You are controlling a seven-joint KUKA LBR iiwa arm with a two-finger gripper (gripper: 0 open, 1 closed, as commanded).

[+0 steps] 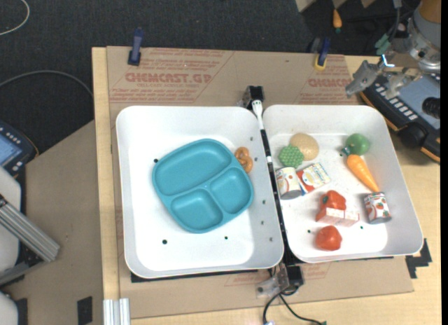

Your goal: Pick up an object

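You have two white bins side by side on the surface (210,71). In the left bin (140,239), a teal divided plate (203,185) sits near the middle, and a small brown pretzel-like piece (243,157) lies touching its rim at about 2 o'clock.

The right bin (399,225) holds the things you could pick. Near its top, at about 12 o'clock, a beige round ball (306,146) sits with a bumpy green ball (291,156) touching it on the left. At 2 o'clock a smooth green ball (358,143) rests just above an orange carrot (362,171), which slants down toward 4 o'clock. Left of centre a small can (288,183) lies beside a small white packet (314,176). Near the middle is a red-and-white carton (333,208), with a red tomato (328,238) just below it at 6 o'clock. At 4 o'clock a little carton with a red label (377,208) stands near the rim.

Your end effector (367,77) is at the upper right, outside the right bin beyond its 1 o'clock corner, well apart from everything in it. You cannot tell its state from this view.
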